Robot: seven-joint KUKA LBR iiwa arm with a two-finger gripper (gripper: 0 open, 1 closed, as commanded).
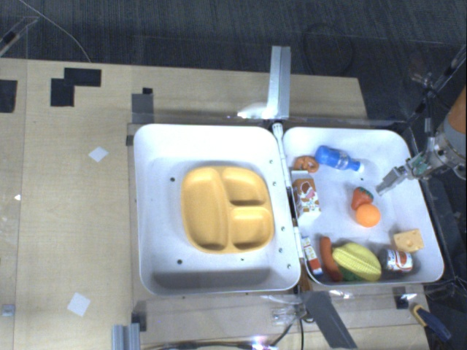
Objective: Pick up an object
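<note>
- No one item is named for picking; the nearest candidates are the strawberry (361, 197) and the orange (368, 215), touching each other in the middle of the right bin (430, 217).
- The gripper (388, 181) hangs just above and to the right of the strawberry, reaching in over the bin's right rim. Nothing sits between its fingers. Whether the jaws are spread or pressed together I cannot tell; they are too small and blurred.
- Judging by that slant, the arm is lined up to come down on the strawberry or orange, though it could be aiming at bare floor beside them.
- Right bin contents: a blue bottle (338, 159) lying near the back, a pretzel-like snack (305, 164) beside it by the left wall, a carton (308, 197) lying flat along that wall, and a small tube (310, 254) further forward.
- Along the front: a sausage (327, 257), corn (357, 260) touching it, a can (400, 262) on its side, and a cheese wedge (408, 240) just behind the can.
- These crowd the front edge, so the loose pair in the middle look easier to grasp.
- The left bin (157, 217) holds a yellow tray (225, 208) with three compartments, lying centred.
- Both bins sit side by side on the worktop (66, 195).
</note>
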